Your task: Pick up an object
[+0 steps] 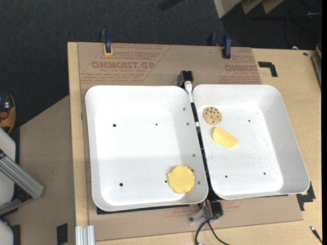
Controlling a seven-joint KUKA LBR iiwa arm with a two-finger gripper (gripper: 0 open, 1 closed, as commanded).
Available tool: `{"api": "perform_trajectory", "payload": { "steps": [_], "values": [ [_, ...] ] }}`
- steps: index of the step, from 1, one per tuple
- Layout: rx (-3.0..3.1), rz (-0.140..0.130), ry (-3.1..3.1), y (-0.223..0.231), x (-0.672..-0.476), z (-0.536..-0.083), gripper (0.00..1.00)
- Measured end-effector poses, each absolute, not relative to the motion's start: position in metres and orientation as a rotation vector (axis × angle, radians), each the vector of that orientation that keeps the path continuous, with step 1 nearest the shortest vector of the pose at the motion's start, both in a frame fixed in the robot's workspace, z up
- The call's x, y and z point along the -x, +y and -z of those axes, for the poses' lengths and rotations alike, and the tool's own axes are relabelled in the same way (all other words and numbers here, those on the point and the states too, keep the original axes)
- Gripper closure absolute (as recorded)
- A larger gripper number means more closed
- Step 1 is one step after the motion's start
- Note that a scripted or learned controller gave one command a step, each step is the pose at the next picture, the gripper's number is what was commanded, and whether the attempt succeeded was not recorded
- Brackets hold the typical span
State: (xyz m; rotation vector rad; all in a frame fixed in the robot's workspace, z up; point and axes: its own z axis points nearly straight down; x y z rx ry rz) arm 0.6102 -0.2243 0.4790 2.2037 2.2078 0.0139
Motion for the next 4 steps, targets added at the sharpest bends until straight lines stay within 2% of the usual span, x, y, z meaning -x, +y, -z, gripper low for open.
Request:
{"api": "perform_trajectory", "payload": {
  "steps": [1, 2, 3, 4],
  "values": [
    [-2.224, 0.004, 2.230, -0.174, -0.548, -0.412, 1.00],
    [-2.222, 0.005, 2.232, -0.124, -0.549, -0.336, 1.00],
    [-2.213, 0.005, 2.246, 0.016, -0.535, -0.267, 1.00],
    [-2.207, -0.027, 2.214, 0.023, -0.538, -0.466, 1.00]
  ]
}}
